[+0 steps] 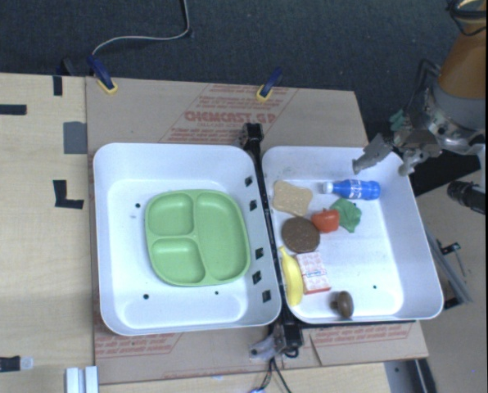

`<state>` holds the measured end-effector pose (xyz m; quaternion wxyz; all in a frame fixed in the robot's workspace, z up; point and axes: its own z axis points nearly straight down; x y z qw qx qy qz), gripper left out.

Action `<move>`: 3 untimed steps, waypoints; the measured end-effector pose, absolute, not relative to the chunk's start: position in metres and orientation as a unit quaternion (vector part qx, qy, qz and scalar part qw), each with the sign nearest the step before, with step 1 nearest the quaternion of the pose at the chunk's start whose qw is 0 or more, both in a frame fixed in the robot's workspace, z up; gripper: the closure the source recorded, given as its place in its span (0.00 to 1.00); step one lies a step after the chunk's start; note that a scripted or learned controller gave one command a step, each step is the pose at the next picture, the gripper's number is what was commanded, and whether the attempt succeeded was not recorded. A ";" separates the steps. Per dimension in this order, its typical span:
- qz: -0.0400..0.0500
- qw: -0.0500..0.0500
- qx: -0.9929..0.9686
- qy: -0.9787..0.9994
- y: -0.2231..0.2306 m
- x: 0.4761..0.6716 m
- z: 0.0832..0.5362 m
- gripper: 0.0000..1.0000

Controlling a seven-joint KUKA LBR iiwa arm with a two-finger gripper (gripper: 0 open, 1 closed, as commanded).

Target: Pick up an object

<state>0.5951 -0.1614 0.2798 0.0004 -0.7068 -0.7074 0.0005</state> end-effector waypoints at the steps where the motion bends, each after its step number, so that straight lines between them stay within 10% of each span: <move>1: 0.001 0.001 -0.707 -0.707 -0.150 0.622 0.189 0.00; 2: -0.002 -0.003 -0.707 -0.707 -0.148 0.609 0.089 0.00; 3: -0.002 -0.005 -0.707 -0.707 -0.119 0.590 0.089 0.00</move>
